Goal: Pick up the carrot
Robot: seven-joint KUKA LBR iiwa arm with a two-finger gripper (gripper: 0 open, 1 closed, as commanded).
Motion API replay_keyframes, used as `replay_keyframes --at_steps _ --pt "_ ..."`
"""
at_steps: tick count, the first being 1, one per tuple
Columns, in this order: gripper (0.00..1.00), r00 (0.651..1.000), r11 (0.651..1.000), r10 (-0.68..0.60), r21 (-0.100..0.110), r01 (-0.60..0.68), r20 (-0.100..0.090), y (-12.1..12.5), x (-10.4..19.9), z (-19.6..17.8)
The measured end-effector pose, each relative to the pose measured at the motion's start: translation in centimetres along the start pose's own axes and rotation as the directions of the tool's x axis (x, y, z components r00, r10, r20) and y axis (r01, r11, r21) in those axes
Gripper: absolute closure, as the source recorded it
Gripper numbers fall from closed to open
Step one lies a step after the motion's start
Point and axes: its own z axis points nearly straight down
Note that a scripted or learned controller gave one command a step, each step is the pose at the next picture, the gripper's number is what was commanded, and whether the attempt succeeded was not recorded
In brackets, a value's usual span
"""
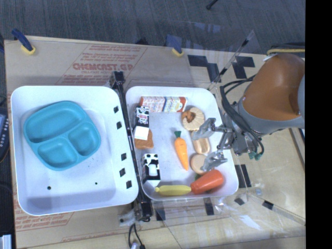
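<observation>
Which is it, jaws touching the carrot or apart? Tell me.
Apart. The camera view shows white bin floor between the carrot and the open gripper, whose jaws stand to its right.

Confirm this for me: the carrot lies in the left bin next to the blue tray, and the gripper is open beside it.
Wrong bin. The camera view shows the carrot lying in the right bin among the other play food, while the blue tray sits alone in the left bin. The rest holds: the gripper is open beside the carrot.
</observation>
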Motion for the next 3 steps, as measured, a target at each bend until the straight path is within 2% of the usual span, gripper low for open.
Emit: replay_keyframes --at_steps 1,2,3 --pt "0.00 0.990 0.990 0.144 -0.003 -0.144 -0.010 -0.3 -4.1 12.2" --pt "1.00 0.991 0.991 0.135 -0.001 -0.135 0.002 -0.1 -4.6 10.6" --pt "1.00 0.948 0.948 0.318 -0.003 -0.318 0.004 6.3 -4.8 7.2"
